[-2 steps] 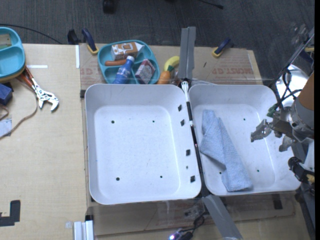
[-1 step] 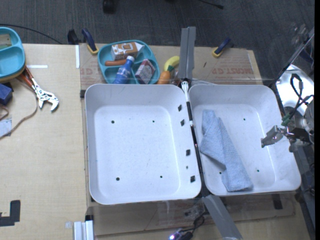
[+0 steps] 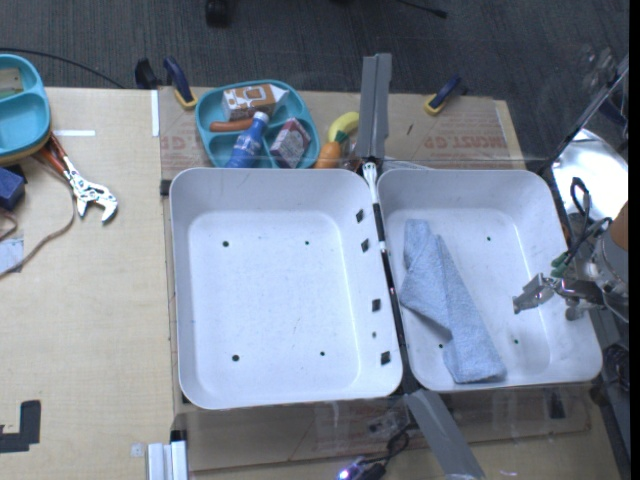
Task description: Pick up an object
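Worktop with two white bins: your tool [image 3: 535, 298], state unclear, hovers right of the grey cloth [image 3: 450, 313]; nothing picked up yet.

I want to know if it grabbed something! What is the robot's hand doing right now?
End effector: can't tell if it is open or shut. It holds nothing and sits over the right bin, beside the cloth, not touching it.

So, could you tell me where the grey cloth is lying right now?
The grey cloth lies in the right bin, along its left half near the divider, left of the gripper.
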